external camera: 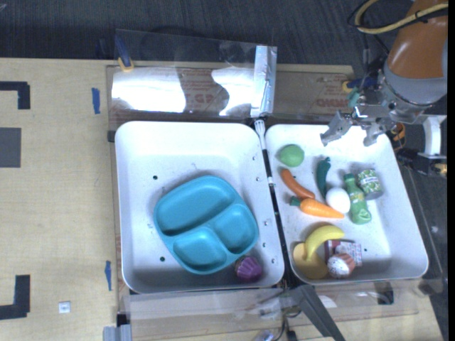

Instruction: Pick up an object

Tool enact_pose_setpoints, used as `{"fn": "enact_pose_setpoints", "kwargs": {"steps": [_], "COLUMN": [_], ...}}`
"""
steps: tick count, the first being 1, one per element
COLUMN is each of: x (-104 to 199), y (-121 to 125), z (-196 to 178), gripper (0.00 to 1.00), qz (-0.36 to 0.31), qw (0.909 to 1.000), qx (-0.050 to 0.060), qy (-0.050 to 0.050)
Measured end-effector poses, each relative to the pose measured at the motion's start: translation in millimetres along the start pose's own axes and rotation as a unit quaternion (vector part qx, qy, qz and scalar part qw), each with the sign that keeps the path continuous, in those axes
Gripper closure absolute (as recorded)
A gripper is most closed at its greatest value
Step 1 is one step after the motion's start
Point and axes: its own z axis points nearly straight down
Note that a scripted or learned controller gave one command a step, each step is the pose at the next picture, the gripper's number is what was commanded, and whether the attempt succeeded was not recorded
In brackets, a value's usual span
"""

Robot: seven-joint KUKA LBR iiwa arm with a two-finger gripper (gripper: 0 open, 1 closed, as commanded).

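We look down at a slant on a pale wooden desk [57,212] carrying two shallow white bins side by side. The grey arm with its orange band [416,55] enters from the upper right of the view. Its claw [353,129] hangs over the far edge of the right bin [409,240], its two fingers spread wide apart with nothing between them.

Everything else sits nearer the viewer than the claw. Closest to it, down and to its left, lies a green lime [290,155]. Just beyond that are a dark green pepper [323,175] and an orange carrot [295,184], with a second carrot [320,207] lying crosswise further down. Almost straight below the claw, a white egg [338,200] touches a green bottle-like toy [356,197], and a small green packet [370,182] sits just beside them. Farthest from the claw in this bin are a yellow banana [316,244] and a red and white wrapped item [343,258], touching each other.

Well to the claw's left, the left bin [135,162] holds a blue divided plate [205,222] and, beside the plate's near corner, a purple bunch of grapes [248,268].
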Motion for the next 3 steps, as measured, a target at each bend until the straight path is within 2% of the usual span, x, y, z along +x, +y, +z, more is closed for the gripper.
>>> {"fn": "enact_pose_setpoints", "kwargs": {"steps": [1,2,3], "x": [-22,-22,32], "y": [16,15,14], "z": [157,150,64], "gripper": [0.0,1.0,1.0], "qz": [-0.141,-0.14,-0.072], "qw": [0.99,0.9901,0.9974], "qx": [-0.002,-0.001,-0.004], "qy": [-0.001,0.0,-0.001]}}
